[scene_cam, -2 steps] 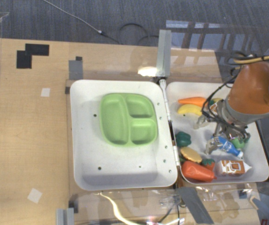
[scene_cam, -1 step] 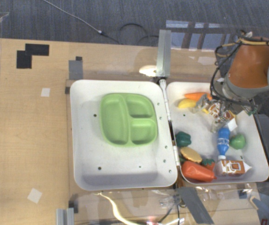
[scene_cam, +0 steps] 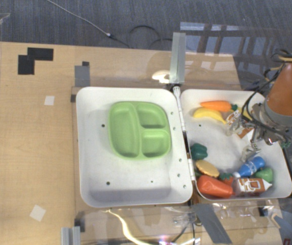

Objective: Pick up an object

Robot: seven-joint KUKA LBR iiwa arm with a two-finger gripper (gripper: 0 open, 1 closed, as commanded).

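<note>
Orange-banded arm over right bin's [scene_cam: 288, 185] right edge, gripper [scene_cam: 255, 146] above bare floor mid-bin; grip state cannot tell. Nearest target blue bottle [scene_cam: 251, 166] just below, near front-right corner, crowded by milk carton [scene_cam: 251, 186] and green pepper [scene_cam: 265, 174]. Descend vertical, centre on bottle, avoid neighbours.

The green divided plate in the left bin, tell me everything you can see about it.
The green divided plate is a pale green, plastic-looking tray with rounded corners and three compartments: one long one on its left, two smaller ones on its right. It lies flat, right side up, near the middle of the left bin, touching nothing else.
</note>
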